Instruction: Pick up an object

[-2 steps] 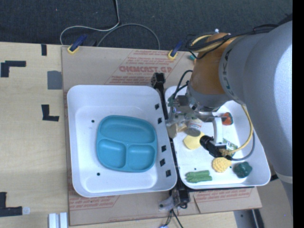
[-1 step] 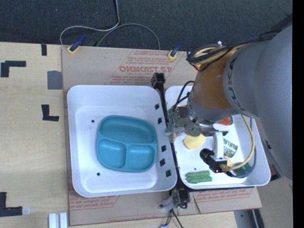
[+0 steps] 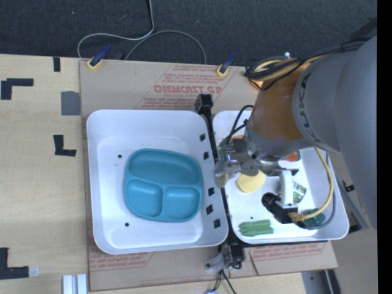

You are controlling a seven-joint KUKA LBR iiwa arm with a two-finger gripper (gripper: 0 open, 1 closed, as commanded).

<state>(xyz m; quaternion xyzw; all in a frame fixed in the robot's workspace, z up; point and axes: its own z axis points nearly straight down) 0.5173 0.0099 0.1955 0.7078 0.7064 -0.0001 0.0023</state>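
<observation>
My gripper [image 3: 236, 167] hangs low over the left part of the right bin [image 3: 288, 233], close to the wall between the two bins. Just right of it lies a pale yellow rounded object [image 3: 250, 182], touching or nearly touching the gripper. A green knobbly object [image 3: 255, 227] lies near the right bin's front edge. A red-orange thing [image 3: 293, 158] and a green-and-white packet [image 3: 296, 192] peek out beside the arm. The arm hides much of the right bin.
The left bin [image 3: 104, 133] holds a blue three-compartment plate [image 3: 163, 184] in its middle. Both bins sit on a cardboard sheet [image 3: 177, 84] held by clamps at the back. Cables run behind the bench.
</observation>
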